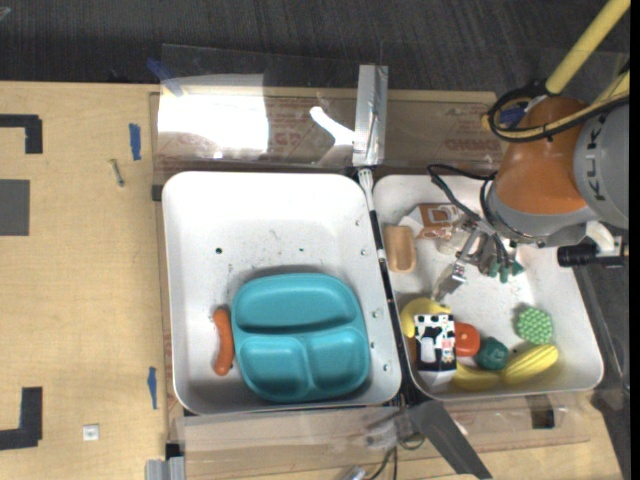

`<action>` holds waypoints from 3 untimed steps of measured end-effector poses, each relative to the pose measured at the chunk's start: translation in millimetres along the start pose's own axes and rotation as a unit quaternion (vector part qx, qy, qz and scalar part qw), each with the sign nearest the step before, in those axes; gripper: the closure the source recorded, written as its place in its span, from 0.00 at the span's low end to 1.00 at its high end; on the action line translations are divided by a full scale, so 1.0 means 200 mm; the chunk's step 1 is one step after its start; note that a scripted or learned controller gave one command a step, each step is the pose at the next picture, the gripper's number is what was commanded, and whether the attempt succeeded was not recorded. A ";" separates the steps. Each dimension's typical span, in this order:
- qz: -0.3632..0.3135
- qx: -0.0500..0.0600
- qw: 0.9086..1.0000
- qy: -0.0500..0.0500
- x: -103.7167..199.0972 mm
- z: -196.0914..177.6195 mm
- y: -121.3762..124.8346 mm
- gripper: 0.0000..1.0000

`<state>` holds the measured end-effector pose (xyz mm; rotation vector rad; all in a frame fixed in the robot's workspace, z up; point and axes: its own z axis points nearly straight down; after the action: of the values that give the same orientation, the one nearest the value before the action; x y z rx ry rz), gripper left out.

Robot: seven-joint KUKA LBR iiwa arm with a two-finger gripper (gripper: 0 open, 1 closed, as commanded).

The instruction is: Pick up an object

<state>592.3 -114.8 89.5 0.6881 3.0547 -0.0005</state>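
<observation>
Tool above cow-print block (rt bin), apart.

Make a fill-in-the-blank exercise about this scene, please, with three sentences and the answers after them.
1. The teal divided tray lies in the ____ bin of the camera view.
2. The orange carrot lies beside the tray, on its ____ side in the camera view.
3. The gripper hangs over the ____ bin, above the black-and-white cow-patterned toy.

Missing words: left; left; right
</observation>
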 end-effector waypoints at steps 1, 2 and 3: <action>0.092 0.012 0.995 0.037 -0.20 -0.01 0.09 0.00; 0.093 0.009 0.996 0.012 -0.25 -0.07 0.08 1.00; 0.088 -0.004 0.996 -0.002 -0.14 -0.51 0.48 1.00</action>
<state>657.4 -38.7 191.6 0.9515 2.9778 0.0107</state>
